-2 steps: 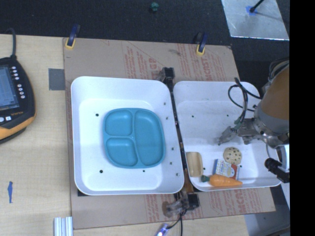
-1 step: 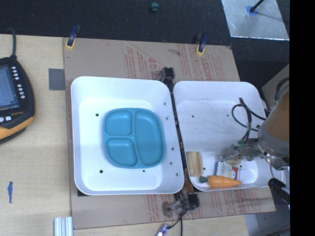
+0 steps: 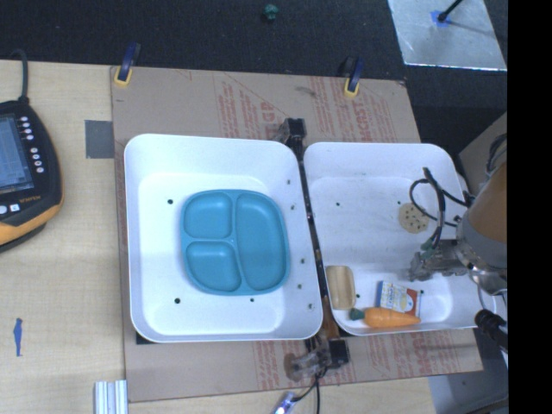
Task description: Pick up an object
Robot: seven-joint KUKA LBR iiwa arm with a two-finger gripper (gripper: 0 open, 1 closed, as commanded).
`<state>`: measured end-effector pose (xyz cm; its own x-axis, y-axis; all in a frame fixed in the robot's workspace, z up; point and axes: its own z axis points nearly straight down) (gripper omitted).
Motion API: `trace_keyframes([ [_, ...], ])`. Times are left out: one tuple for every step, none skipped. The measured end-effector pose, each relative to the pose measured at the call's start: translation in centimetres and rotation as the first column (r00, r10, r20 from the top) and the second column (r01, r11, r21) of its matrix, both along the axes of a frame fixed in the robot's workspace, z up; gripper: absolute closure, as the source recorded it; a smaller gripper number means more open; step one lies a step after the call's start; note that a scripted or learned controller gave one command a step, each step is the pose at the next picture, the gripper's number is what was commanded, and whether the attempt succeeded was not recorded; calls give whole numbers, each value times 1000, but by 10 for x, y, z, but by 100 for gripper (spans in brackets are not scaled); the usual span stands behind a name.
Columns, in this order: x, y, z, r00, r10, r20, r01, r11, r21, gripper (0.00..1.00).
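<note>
The right bin (image 3: 371, 166) holds a tan wooden block (image 3: 340, 285), a small printed box (image 3: 397, 297), an orange carrot (image 3: 390, 319) along the front wall, and a round beige perforated disc (image 3: 413, 217) farther back. My gripper (image 3: 429, 263) reaches in from the right edge and hovers low over the bin's right side, between the disc and the box. It sits just right of and behind the box, apart from it. Black cables loop above the wrist.
The left bin (image 3: 147, 231) carries a blue divided plate (image 3: 235, 241) in its middle. A black-and-orange teach pendant (image 3: 21, 175) lies on the bench at far left. Clamps (image 3: 127, 63) hold the cardboard sheet at the back.
</note>
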<state>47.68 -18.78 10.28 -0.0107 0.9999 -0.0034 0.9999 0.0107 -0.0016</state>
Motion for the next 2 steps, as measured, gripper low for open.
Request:
trace_keyframes([
  [71, 18, 109, 1000, -6, 1, 6, 1000, 3, 100],
  [71, 18, 108, 1000, -7, 0, 7, 1000, 3, 0],
])
